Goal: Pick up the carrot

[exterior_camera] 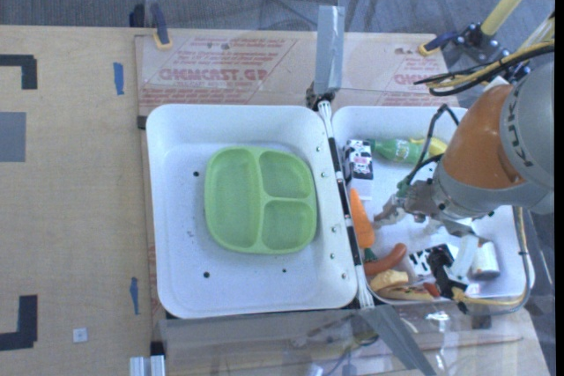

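From above, the desk (pixel 70 189) carries two white bins side by side. The left bin (pixel 176 277) holds a light green divided plate (pixel 261 199), lying flat near its middle. The right bin (pixel 520 273) is crowded. The carrot (pixel 359 220) lies along its left wall, pointing up and down the view, with a red sausage-like toy (pixel 388 258) just below it and a yellow piece (pixel 392 281) under that. A green bottle (pixel 401 150) lies near the top of the bin, beside a small black-and-white pack (pixel 358 159). The arm (pixel 493 150) reaches in from the right, and its claw (pixel 395 205) hangs just right of the carrot, apart from it. I cannot tell how wide the claw stands.
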Controlling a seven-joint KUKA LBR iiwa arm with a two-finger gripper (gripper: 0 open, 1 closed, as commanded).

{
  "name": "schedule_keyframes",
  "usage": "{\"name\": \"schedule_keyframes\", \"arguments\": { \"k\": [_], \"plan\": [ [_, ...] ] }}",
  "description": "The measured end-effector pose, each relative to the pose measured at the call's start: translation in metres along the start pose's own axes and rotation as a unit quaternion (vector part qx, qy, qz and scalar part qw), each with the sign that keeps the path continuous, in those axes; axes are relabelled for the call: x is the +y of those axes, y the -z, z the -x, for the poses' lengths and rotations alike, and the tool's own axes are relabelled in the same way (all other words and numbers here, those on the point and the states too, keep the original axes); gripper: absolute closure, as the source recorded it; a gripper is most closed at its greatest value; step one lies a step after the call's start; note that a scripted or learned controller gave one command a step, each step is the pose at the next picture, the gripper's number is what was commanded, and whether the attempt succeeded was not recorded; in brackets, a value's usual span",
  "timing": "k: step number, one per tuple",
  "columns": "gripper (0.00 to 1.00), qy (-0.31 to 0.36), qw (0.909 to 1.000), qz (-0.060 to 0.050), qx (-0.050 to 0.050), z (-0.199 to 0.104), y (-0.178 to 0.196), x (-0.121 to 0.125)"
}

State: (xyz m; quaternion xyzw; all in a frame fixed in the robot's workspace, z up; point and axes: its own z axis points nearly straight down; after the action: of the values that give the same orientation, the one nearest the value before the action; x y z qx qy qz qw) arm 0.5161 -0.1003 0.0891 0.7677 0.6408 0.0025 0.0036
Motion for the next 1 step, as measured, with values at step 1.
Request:
{"name": "schedule_keyframes", "arguments": {
  "k": [1],
  "plan": [
    [0.00, 0.037, 0.9993, -0.006, 0.001, -0.0020, 0.0089, -0.0383]
  ]
}}
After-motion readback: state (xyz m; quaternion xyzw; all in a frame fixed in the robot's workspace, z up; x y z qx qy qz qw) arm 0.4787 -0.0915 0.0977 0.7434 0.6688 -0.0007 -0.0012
